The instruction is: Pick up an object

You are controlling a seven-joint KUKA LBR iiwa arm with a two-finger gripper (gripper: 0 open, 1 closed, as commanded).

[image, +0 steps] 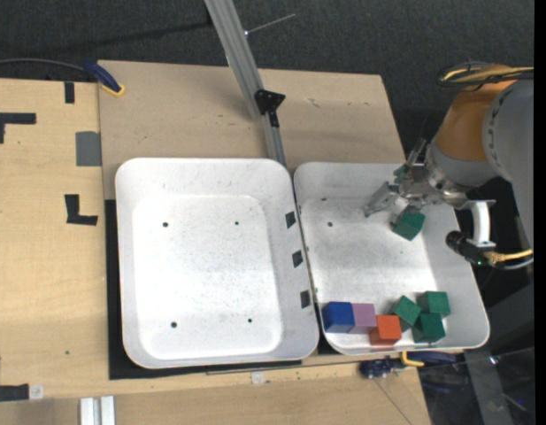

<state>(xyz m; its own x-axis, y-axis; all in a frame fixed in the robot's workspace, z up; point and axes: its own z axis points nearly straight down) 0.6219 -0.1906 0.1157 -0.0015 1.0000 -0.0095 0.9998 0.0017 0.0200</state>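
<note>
At centre right of the frame, over the right shallow white bin (343, 237), the two-finger metal gripper (402, 205) spreads its fingers, a small green block (408, 226) just below them

**Nothing readable here**

Looked all over and can't find any text, labels, brand names or numbers. The black tape marks (75, 209) on the counter (42, 264) are just plain shapes, not letters. The blocks (388, 319) in the right bin (343, 255) have blank faces too.
</note>
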